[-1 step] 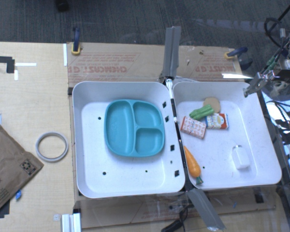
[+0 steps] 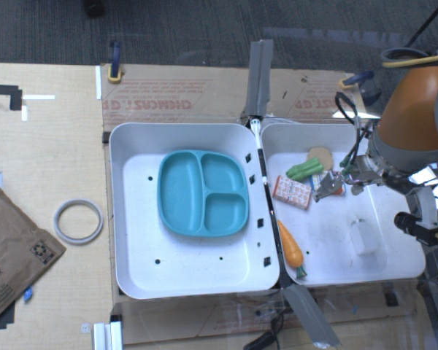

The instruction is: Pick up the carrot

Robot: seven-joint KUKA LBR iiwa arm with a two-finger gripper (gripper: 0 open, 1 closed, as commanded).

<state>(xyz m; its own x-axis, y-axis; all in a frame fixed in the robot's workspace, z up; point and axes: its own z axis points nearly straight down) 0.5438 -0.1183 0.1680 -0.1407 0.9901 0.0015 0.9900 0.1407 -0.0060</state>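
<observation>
— What sort of place is this?
— A robotics lab: a pale plywood bench (image 2: 44, 144), two shallow white plastic bins (image 2: 120, 217), a grey-and-orange robot arm (image 2: 416, 111), tape markers, dark carpet (image 2: 204, 13).

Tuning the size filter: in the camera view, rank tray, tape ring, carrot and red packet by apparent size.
1. Tray, clearly largest.
2. Tape ring.
3. Carrot and red packet: too close to rank; the carrot looks longer, the packet wider.
</observation>
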